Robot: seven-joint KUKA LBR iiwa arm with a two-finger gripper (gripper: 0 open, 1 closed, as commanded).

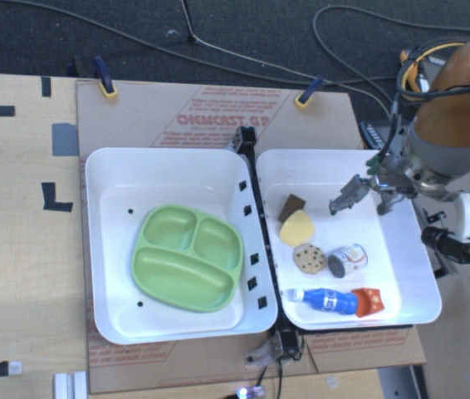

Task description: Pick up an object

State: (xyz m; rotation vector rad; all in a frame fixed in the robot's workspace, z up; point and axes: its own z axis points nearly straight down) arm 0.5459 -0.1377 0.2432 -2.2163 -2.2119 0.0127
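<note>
Far to the claw's left, the left bin (102, 223) holds a smooth green divided tray (188, 257) with three compartments and bare white floor all round it. In the right bin (422, 306), below and left of the claw, lie a brown block (292, 206), a rounded yellow piece (297, 227), a speckled round cookie (308, 258), a small can (348, 260) on its side and a blue bottle (336, 301) with a red end along the near wall. The claw (368, 196) hangs over the bin's open upper right part with its fingers spread and nothing between them.
</note>
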